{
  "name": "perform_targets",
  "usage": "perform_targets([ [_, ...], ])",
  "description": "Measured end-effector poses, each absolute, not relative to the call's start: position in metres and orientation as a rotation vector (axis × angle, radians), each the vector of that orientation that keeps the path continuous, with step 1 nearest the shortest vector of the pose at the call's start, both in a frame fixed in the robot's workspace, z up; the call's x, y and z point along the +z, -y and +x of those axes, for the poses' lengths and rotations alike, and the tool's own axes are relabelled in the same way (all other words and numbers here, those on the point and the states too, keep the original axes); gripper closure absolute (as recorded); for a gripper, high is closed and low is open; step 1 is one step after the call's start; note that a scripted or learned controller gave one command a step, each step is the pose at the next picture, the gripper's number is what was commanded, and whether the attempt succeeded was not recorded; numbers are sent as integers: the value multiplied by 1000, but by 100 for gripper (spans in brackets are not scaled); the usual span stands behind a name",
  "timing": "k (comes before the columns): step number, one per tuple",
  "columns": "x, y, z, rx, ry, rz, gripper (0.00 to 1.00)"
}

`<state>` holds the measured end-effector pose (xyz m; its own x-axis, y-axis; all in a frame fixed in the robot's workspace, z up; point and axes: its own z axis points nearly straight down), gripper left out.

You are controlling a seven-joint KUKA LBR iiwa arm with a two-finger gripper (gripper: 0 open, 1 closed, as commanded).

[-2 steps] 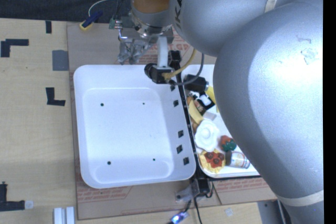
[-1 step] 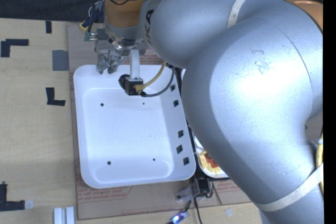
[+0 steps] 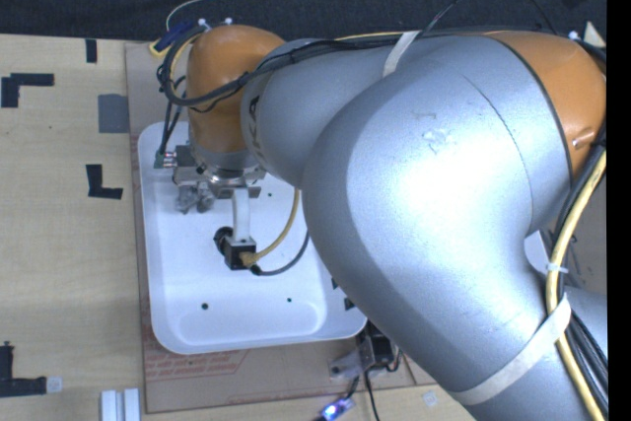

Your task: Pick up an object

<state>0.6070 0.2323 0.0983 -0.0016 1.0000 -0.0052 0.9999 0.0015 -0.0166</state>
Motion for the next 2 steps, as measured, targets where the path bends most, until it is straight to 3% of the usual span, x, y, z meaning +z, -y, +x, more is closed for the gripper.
perform_targets([
  [1, 83, -150, 554, 14, 2211, -2226, 100],
  [2, 214, -216, 576, -17, 2232, -2215, 100],
])
